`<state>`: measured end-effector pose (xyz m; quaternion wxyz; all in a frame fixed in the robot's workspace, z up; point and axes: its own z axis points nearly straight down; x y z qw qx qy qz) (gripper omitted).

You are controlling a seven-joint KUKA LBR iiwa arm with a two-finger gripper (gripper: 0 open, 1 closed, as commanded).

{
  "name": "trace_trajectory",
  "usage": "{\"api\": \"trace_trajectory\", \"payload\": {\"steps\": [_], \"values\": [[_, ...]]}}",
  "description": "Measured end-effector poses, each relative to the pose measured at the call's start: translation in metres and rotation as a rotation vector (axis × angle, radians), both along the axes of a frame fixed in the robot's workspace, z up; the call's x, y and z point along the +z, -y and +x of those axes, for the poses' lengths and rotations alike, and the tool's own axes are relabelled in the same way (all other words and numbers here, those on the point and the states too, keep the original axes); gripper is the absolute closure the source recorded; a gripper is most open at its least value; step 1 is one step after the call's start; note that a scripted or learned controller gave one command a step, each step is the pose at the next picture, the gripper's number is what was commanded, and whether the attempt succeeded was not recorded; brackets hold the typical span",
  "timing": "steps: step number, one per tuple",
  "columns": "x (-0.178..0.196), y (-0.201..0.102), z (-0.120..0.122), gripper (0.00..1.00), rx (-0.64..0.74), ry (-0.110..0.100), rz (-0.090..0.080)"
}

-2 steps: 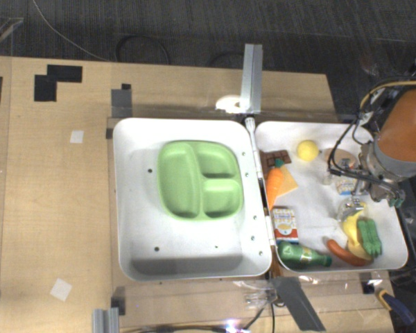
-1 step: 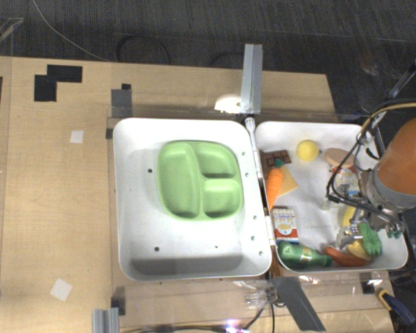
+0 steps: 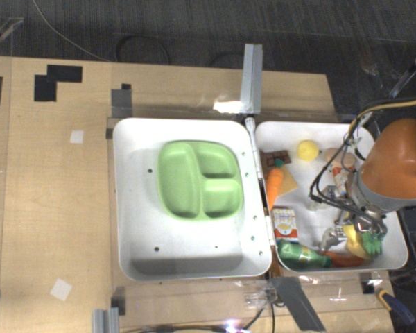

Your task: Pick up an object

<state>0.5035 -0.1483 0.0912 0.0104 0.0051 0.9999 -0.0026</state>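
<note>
The arm's orange band (image 3: pixel 401 166) and grey wrist sit over the right part of the right bin (image 3: pixel 312 132), with the gripper (image 3: pixel 352 236) reaching down toward the bin's lower right corner. Cables and the wrist crowd the fingers, so I cannot tell whether they are apart or closed.

Just at the gripper's tip lies a yellow toy piece (image 3: pixel 354 241), touching or nearly touching the metal, with a small green bit (image 3: pixel 373 244) against its right side; whether either is actually between the fingers cannot be made out. A red piece (image 3: pixel 345 260) lies just below them along the bin's lower wall, beside a green bottle-shaped toy (image 3: pixel 301 254) stretched along the bottom left of that bin.

Farther left, a small printed carton (image 3: pixel 284 223) lies above the bottle, an orange carrot (image 3: pixel 274 184) stands along the left wall, and a dark brown block (image 3: pixel 275 160) is above it. A yellow ball (image 3: pixel 307 150) rests near the top, well apart from the gripper.

The left bin (image 3: pixel 135 186) holds a green divided tray (image 3: pixel 198 179).
</note>
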Motion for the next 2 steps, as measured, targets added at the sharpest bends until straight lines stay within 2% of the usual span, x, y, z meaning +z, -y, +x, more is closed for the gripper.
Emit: {"api": "trace_trajectory", "payload": {"steps": [1,2], "values": [[0.0,0.006,-0.009,0.0,-0.015,0.003,0.002],[0.0,0.035,-0.01,0.0,0.211,-0.001,-0.003]]}}
